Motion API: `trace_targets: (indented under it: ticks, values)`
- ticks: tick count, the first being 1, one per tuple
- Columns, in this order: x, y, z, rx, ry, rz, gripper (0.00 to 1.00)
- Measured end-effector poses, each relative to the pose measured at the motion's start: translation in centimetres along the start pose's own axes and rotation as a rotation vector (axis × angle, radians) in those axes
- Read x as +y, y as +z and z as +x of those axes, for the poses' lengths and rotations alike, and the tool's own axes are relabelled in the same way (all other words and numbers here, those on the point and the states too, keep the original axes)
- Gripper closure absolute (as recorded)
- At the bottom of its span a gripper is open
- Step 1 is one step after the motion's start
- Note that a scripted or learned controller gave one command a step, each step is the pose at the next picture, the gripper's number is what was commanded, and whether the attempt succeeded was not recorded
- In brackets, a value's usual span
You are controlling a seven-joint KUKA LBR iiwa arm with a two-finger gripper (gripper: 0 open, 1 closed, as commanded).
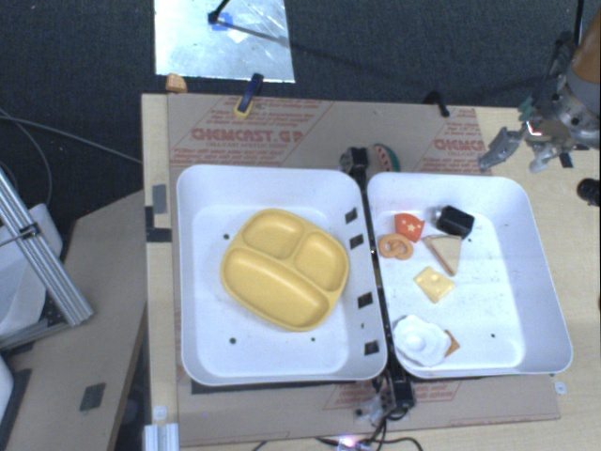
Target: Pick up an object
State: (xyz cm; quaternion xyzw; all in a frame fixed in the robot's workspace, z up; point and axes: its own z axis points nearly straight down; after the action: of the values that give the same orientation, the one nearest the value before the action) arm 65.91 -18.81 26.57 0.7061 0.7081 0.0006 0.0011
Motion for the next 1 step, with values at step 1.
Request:
trace_targets:
  ticks: [1]
  values:
    - [1.09, -18.63, 5.01, -0.002, -0.005, -0.011, 0.0]
